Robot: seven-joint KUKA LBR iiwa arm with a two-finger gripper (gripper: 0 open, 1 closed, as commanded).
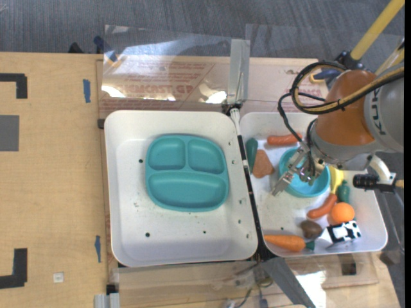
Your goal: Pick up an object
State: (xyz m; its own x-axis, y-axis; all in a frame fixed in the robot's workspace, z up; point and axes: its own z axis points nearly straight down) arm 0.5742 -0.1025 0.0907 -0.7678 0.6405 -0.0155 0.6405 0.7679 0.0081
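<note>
You have 2 white bins side by side on the bench: the left bin (pixel 122 191) carries a teal divided tray (pixel 187 173) with 3 compartments, lying flat near the bin's middle. The right bin (pixel 379 233) holds the loose objects. The arm (pixel 350 117) comes in from the right, its orange band sitting over the upper half of the right bin, and the gripper (pixel 289 175) hangs tilted down and to the left over a teal bowl (pixel 308 181) in the middle of that bin. Its metal fingers (pixel 280 185) reach to the bowl's left rim; nothing is visibly between them, and you cannot tell from this view how wide they stand. Around the bowl: a carrot (pixel 281 140) lies near the bin's far wall, a dark green piece (pixel 250 149) and a brown wedge (pixel 262 165) sit just beside each other at the left wall, and a second carrot (pixel 284 241) lies along the near wall. To the right of that you see a brown rounded object (pixel 312 228), an orange ball (pixel 342 212), a black-and-white toy (pixel 344 232) and an orange-red piece (pixel 323 206), closely grouped. A green piece (pixel 342 191) and something yellow (pixel 336 174) sit just right of the bowl, partly hidden by the wrist.
</note>
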